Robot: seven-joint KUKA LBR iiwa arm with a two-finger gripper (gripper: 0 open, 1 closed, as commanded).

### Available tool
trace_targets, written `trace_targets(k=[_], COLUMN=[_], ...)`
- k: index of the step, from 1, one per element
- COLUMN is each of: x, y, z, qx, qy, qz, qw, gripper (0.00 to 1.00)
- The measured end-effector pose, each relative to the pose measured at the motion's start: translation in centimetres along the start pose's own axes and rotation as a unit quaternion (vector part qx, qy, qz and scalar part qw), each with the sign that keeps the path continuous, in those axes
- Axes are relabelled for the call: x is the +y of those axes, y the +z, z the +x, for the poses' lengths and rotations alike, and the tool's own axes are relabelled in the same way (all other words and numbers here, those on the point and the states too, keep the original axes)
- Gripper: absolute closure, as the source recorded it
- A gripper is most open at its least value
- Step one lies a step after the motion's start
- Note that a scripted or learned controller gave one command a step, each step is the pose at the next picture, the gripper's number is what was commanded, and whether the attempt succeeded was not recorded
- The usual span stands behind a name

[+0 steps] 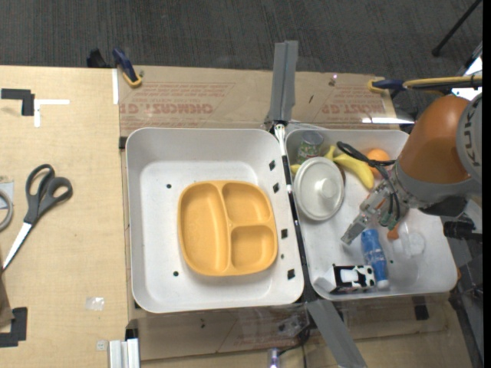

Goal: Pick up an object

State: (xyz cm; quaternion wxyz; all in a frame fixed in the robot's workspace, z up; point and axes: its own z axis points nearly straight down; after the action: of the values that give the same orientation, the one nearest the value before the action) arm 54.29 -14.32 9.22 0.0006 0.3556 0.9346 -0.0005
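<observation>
Over the right bin [430,282], the fingers [359,228] hang low and slanted toward the left, with a narrow gap between them and nothing caught in it. Their tips sit just above the top end of a blue bottle [374,257] that lies on the bin floor, pointing down toward a black-and-white cow-patterned item [354,277] near the front wall. Just left of the fingers rests a round silver lid-like bowl [319,188], and behind it a small jar [310,142] stands in the back corner. A banana [354,167] and an orange [377,156] lie at the back, partly under the arm's orange band [434,144]. The left bin [146,228] holds a yellow divided plate [228,227] in its middle. Far left on the counter [61,282] lie scissors [37,198].
</observation>
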Motion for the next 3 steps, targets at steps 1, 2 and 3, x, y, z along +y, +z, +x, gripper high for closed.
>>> trace_targets(k=[1, 2, 3], x=[0.1, 3.2, 8.7], y=[-1.0, -13.3, -16.6], z=[-0.1, 2.0, 0.7], qx=[-0.001, -0.001, 0.000], qy=[-0.002, 0.087, 0.148], qz=[0.000, 0.000, 0.000], qw=[1.0000, 0.9962, 0.9890], gripper=[1.00, 1.00, 1.00])
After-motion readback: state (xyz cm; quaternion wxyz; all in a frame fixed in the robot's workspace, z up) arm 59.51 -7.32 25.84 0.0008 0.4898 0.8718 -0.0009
